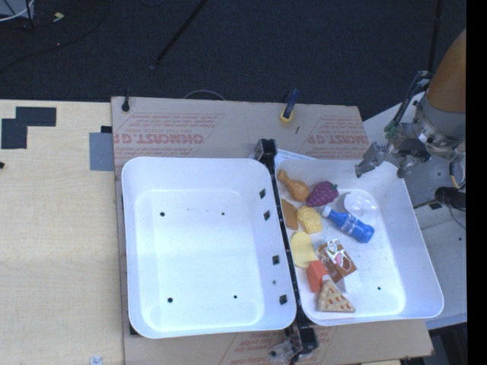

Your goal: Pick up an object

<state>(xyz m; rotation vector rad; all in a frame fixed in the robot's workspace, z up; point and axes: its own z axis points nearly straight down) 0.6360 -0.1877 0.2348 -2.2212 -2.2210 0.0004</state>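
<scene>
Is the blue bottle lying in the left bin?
No, the blue bottle lies in the right bin, among the toy foods, beside the purple grapes.

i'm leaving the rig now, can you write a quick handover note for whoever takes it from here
Gripper: open, holding nothing, up at the far right corner of the right bin.
Objects: all in the right bin, bunched along its left side, among them a blue bottle, purple grapes, a waffle wedge and an orange block.
Done: nothing picked yet.
Left: lower onto one object, grasp and lift it.
</scene>
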